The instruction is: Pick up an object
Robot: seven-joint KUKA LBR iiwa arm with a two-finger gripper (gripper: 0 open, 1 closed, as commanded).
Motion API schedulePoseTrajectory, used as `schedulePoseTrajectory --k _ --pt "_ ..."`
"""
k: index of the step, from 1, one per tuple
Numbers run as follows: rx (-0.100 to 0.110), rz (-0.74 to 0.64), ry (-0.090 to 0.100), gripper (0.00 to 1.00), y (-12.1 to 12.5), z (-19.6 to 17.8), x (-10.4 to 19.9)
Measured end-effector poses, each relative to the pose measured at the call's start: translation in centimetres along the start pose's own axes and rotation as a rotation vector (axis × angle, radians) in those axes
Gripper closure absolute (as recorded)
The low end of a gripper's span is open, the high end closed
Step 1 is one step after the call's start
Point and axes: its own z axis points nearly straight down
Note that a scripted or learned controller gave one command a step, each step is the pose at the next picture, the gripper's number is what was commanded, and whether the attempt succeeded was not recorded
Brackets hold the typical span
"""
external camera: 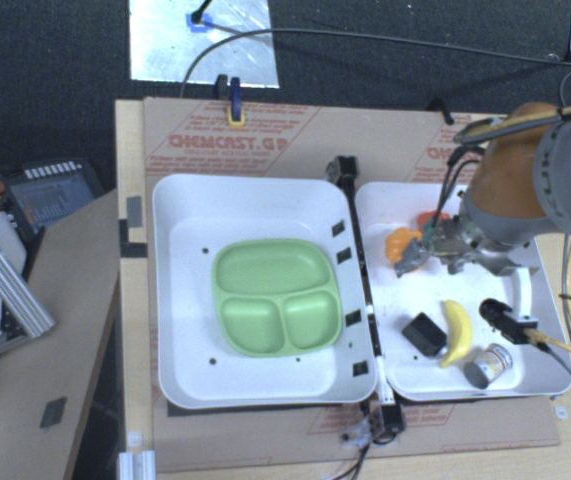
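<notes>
The table (pixel 295 128) carries a brown board marked CHEMCAST and two white bins side by side. The left bin (pixel 180 268) holds a green divided plate (pixel 270 296). The right bin (pixel 540 368) holds an orange object (pixel 401 242), a banana (pixel 455 330), a black block (pixel 425 333) and a metal can (pixel 489 364). The gripper (pixel 415 255) sits just beside the orange object; whether it is spread I cannot tell. Dark carpet lies beyond.
</notes>
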Motion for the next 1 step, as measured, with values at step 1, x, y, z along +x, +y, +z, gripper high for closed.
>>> schedulePoseTrajectory --k 1 --pt "-0.005 0.000 -0.001 1.00 0.10 -1.37 -0.08"
